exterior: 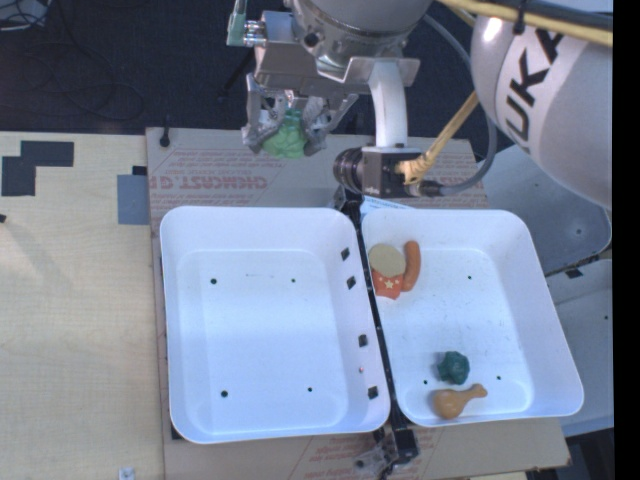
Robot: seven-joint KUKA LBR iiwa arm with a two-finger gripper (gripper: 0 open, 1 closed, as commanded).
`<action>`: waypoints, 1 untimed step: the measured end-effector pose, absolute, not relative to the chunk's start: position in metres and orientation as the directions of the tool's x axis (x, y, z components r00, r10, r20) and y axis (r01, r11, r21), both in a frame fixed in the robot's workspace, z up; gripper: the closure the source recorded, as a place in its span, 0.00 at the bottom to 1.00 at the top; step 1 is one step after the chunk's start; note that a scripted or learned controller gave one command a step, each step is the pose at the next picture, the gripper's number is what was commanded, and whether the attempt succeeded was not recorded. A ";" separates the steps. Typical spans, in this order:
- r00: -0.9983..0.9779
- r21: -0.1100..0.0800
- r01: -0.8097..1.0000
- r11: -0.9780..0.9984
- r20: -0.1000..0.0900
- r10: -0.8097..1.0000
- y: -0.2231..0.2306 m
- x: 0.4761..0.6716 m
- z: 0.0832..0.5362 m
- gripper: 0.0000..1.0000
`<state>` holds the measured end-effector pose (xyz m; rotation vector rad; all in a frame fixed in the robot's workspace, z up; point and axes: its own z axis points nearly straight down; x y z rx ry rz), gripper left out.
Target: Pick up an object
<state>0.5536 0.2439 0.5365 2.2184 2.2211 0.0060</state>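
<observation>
The big grey robot arm [540,78] comes in from the right, high over the table [60,298]. It bends toward the top middle, and its wrist points down past the far edge of the bins.

Two flat white bins sit side by side on brown cardboard. They look like smooth plastic with round corners. The left bin [262,318] has small dark dots on its floor. The right bin [470,318] holds three toys.

The hand [288,133] is metal and shiny. It hangs in the air above the cardboard, behind the left bin. Its fingers are pinching a green toy [287,138]. The green toy is lumpy and soft-looking. It is too round and bunched up to tell which way it points.

In the right bin, a flat orange toy [395,270] with a red curved edge lies near the left wall. A tan drumstick [457,400] lies near the front, its thin end pointing right. A small dark green lump [452,367] sits just behind it.
</observation>
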 end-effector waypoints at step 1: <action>-0.009 -0.009 1.000 0.009 -0.004 1.000 0.245 0.552 0.541 1.00</action>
